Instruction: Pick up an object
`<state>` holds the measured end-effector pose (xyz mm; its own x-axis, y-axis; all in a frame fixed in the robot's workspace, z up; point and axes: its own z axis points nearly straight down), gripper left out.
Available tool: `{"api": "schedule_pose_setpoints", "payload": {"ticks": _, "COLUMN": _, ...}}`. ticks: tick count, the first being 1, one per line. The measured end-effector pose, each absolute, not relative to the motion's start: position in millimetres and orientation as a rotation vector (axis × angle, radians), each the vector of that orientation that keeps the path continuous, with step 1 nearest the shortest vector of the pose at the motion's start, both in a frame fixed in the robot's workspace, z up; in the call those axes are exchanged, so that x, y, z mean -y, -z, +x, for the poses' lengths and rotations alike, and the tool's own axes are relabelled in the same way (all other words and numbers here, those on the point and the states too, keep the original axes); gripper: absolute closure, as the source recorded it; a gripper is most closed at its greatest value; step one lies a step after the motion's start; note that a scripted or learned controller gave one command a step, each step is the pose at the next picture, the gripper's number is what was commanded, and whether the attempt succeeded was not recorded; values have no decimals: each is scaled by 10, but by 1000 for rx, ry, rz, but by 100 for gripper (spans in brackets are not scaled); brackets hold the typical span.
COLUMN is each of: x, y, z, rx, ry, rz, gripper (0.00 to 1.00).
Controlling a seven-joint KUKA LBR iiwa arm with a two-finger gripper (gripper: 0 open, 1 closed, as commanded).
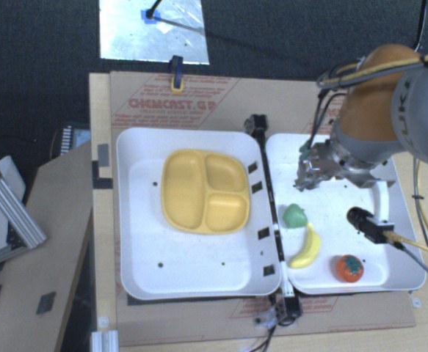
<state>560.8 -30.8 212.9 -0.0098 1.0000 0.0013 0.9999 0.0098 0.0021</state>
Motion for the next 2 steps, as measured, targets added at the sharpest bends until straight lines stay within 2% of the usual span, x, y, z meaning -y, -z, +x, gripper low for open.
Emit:
{"api": "schedule_pose_setpoints", "payload": {"ticks": 1, "x": -200, "y": -2258, "z": 5701, "rx": -2232, "ry": -5, "rz": 2210, "gripper": 100}}
{"api": "schedule_pose_setpoints", "payload": {"ticks": 2, "x": -706, "y": -2155, "z": 5808, "rx": -2231, "ry": -3, "rz": 2211, "gripper": 100}}
